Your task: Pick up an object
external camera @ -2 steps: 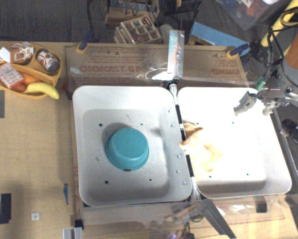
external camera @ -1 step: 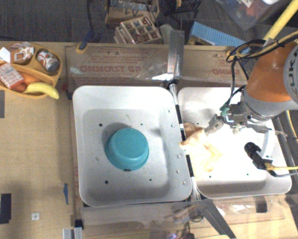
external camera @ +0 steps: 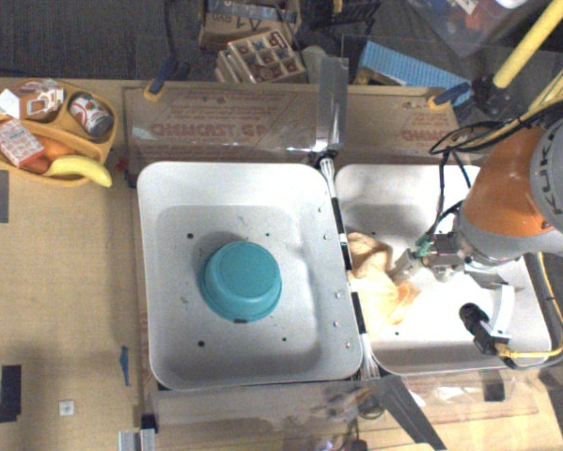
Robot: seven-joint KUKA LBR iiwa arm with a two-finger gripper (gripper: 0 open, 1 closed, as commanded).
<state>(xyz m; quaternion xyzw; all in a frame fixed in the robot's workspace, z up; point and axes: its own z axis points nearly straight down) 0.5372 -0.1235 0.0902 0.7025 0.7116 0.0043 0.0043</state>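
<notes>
We judge the pick not yet done: the gripper (external camera: 415,256) is low in the right bin (external camera: 535,332), at three o'clock of a pale crumpled object (external camera: 375,271); whether its jaws are spread we cannot tell.

Grey arm with orange band (external camera: 518,200) enters from the right, wrist bent low. Two-finger tool (external camera: 414,255) points left; finger state unclear.

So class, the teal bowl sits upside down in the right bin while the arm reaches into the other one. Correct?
Not quite. The camera view shows the teal bowl in the left bin; the arm reaches into the right bin.
</notes>
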